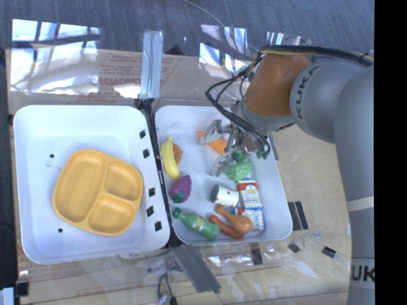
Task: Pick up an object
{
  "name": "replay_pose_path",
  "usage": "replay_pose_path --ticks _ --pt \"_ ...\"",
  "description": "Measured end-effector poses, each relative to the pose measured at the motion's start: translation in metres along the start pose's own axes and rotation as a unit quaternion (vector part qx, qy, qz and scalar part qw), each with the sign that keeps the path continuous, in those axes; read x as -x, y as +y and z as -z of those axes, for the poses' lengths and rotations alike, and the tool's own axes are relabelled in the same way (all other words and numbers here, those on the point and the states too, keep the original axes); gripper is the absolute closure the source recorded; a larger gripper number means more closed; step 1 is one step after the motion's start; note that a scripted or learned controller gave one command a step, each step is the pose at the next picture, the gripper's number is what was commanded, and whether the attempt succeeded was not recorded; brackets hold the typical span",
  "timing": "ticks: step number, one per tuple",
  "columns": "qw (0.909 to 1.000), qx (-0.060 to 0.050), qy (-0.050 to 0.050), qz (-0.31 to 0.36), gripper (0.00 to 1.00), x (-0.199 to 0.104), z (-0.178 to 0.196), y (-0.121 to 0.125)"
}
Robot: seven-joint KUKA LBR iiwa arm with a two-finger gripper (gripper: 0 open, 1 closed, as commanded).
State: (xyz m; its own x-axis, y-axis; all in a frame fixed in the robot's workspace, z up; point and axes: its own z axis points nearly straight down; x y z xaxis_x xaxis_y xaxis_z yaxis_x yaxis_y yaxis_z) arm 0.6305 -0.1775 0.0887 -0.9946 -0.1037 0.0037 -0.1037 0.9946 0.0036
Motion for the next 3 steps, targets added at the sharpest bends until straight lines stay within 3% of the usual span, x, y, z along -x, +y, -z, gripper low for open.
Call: replay_pose_path --ticks 1,2,3 --pt "1.0 -0.002 -0.005 0.002 1.0 0.003 0.016 -0.001" --pt "0.9803 -0.001 -0.006 -0.197 1.0 0.021 0.106 0.06" --pt "0.9894 -0.001 0.001 -0.145 1.0 -0.045 0.014 0.074"
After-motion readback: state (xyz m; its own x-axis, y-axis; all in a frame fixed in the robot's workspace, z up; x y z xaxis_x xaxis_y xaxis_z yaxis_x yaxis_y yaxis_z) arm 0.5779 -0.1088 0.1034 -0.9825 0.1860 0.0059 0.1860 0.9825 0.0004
